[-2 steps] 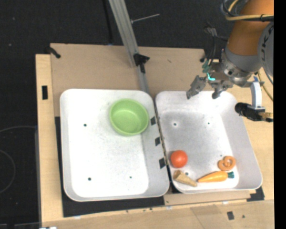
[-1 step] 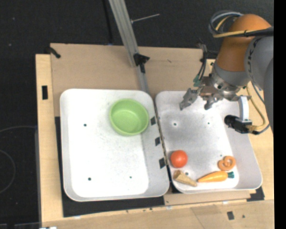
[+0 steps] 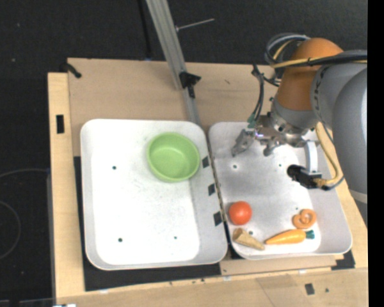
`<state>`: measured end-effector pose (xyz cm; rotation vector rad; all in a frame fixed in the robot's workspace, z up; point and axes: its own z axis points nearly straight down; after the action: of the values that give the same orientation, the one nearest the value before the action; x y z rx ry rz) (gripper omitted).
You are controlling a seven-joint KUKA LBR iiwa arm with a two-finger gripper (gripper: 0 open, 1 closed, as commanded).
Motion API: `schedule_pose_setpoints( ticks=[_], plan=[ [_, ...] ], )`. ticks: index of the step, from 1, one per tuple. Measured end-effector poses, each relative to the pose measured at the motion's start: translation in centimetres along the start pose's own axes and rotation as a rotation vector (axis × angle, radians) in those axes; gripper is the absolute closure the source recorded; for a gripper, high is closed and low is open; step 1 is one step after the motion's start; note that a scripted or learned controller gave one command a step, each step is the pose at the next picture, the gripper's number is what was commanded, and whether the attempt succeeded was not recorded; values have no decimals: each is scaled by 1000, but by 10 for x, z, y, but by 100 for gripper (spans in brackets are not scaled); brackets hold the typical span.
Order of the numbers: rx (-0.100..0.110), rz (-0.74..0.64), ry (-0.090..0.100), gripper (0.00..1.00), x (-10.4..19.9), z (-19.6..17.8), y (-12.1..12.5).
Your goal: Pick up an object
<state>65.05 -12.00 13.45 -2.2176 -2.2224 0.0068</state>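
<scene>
Camera view: end effector (image 3: pixel 255 142) spread, holding nothing, above right white bin (image 3: pixel 269 184) with red tomato (image 3: pixel 240 212), orange carrot (image 3: pixel 285 237); green plastic bowl (image 3: pixel 173 157) in left white bin (image 3: pixel 115 197).

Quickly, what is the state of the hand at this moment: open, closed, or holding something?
Hand: open, holding nothing; it is over the far end of the right bin, apart from the objects near its front edge.
</scene>
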Motion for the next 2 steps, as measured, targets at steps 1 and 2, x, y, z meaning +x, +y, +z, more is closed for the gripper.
schedule_pose_setpoints(
  ticks=[1,2],
  plan=[
    [-2,4,0,0,-1,35,0],
    [-9,6,-1,100,-2,22,1]
  ],
)
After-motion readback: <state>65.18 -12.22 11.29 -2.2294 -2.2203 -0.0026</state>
